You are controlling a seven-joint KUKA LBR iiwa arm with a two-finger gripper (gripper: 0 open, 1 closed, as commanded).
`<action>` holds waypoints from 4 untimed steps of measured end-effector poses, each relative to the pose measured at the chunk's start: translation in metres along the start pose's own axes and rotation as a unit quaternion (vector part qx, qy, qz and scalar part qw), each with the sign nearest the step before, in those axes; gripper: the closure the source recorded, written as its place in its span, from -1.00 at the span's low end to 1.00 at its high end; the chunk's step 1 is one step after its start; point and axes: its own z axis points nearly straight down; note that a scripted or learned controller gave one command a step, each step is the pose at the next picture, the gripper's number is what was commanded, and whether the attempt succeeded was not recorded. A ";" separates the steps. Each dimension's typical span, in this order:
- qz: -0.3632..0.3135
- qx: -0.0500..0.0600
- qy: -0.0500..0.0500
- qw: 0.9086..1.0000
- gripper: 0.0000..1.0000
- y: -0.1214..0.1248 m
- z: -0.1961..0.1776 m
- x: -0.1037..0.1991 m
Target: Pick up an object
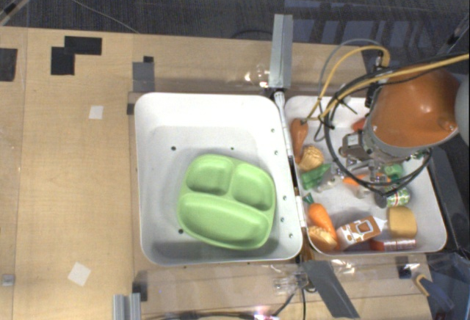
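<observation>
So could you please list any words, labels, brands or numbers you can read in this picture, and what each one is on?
None can be read.
small carton: brown and white print, too blurred to read.
green can: label too small to read.
green tray: no markings seen.

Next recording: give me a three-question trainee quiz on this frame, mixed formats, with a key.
1. True or false: the green tray lies in the left bin.
2. Which bin is the arm over? A) the left bin B) the right bin C) neither
3. Fill in: the tray has ___ compartments.

Key: 1 true. 2 B; the arm hangs over the right bin, above small items such as a carrot and a yellow block. 3 three.
</observation>
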 end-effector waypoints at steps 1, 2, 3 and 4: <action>0.001 0.006 -0.003 1.000 1.00 -0.004 -0.014 -0.004; -0.109 -0.001 0.001 0.994 1.00 -0.084 -0.139 0.015; -0.060 -0.002 0.001 0.998 1.00 -0.121 -0.201 0.057; 0.121 -0.001 0.002 0.993 1.00 -0.119 -0.256 0.068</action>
